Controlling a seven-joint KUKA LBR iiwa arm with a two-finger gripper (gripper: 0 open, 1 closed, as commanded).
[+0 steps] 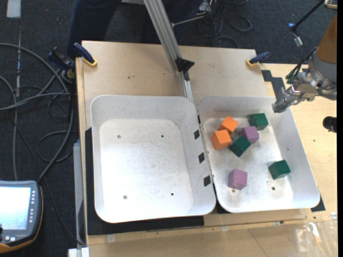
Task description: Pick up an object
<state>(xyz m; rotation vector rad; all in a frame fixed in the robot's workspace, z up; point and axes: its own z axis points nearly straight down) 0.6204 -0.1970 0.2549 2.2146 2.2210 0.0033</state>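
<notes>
Our two-finger metal gripper (281,105) hovered above the right white bin's (300,149) rim, its state unclear to us; we judged the lone green cube (279,169), near the front, the easiest pick

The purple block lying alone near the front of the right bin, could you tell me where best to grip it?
Judging by this view, take the purple block from straight above, across two opposite flat sides. It sits apart from the other cubes, so the gripper should have room around it.
</notes>
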